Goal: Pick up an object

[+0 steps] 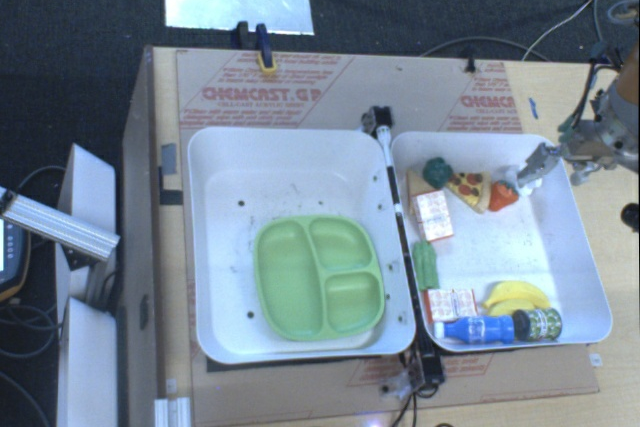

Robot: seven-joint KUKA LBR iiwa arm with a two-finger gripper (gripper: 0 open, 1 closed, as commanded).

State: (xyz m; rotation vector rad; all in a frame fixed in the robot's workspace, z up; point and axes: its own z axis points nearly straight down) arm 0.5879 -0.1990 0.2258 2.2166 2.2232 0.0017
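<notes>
The right bin [585, 255] holds several small items. At its back lie a dark green round toy [437, 172], a pizza-slice toy [468, 187] and a small red-orange piece [503, 196]. A white and red carton [433, 215] sits below them, and a green packet [426, 265] lies against the left wall. Along the front are a red and white box [452, 303], a yellow banana [517, 295], a blue bottle [475, 329] and a dark can [538, 324]. My gripper [533, 170] reaches in from the right, its tip just above and right of the red-orange piece.
The left bin [215, 215] holds a green divided plate [320, 277]. A black divider bar [395, 205] runs between the bins. The arm's wrist [605, 130] hangs over the right bin's back right corner. Cables trail at the upper right.
</notes>
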